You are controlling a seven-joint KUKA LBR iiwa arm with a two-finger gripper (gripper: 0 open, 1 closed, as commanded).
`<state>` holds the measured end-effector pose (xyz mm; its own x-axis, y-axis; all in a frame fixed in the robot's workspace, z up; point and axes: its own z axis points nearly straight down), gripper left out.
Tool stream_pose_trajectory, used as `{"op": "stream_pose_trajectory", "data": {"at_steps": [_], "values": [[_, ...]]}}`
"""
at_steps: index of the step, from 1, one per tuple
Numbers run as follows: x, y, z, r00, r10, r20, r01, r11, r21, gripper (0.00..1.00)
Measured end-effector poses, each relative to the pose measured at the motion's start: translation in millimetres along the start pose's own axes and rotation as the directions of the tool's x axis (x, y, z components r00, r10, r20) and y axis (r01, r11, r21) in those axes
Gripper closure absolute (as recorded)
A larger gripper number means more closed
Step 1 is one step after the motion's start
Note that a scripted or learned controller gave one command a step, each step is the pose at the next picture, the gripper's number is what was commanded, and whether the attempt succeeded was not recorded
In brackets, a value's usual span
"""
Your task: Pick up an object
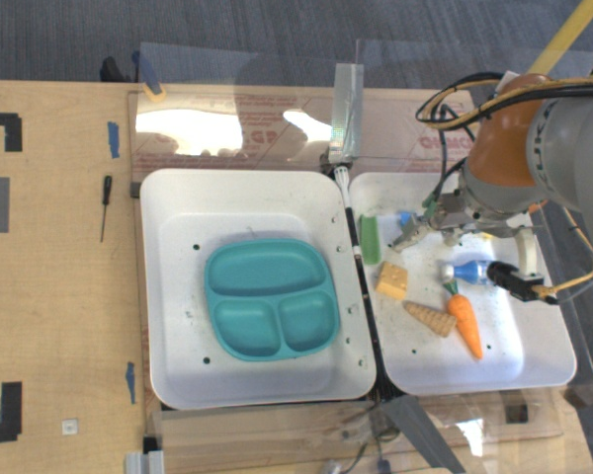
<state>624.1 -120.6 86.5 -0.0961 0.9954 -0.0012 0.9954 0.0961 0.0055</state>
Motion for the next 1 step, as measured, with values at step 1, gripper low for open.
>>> {"op": "stream_pose_trajectory", "data": {"at_steps": [1], "values": [[-53.3,-73.6,-0.8,0.999,-0.043,0.002,0.043,0.999,0.004,0.0]]}}
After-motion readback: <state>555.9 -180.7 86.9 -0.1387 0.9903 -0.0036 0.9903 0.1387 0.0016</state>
